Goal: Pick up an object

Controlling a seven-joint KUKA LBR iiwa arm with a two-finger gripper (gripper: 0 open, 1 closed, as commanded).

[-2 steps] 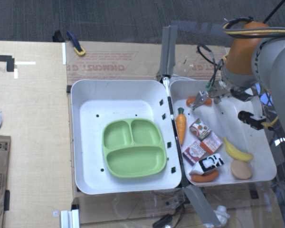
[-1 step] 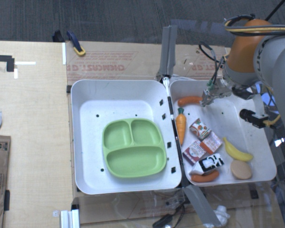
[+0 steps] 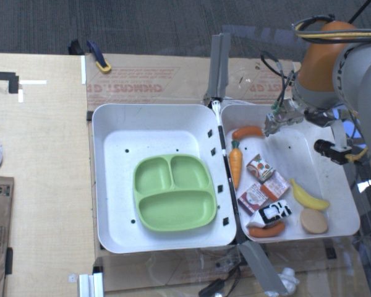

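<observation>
The claw (image 3: pixel 273 126) hangs low over the right bin (image 3: pixel 334 228), near its far left corner; I cannot tell how it is set, as the tip is small and blurred. A sausage (image 3: pixel 247 132) lies just beside it, a carrot (image 3: pixel 235 163) nearer. The banana (image 3: pixel 308 196) sits well apart. A green plate (image 3: pixel 174 192) fills the left bin (image 3: pixel 105 184).

- Left bin (image 3: pixel 105 184) holds a divided plate (image 3: pixel 174 192).
- Right bin (image 3: pixel 343 218) holds a carrot (image 3: pixel 235 163) by its left wall, a banana (image 3: pixel 308 195) to the right, a sausage (image 3: pixel 266 229) in front.
- Gripper (image 3: pixel 277 122) hangs over the right bin's rear.
</observation>
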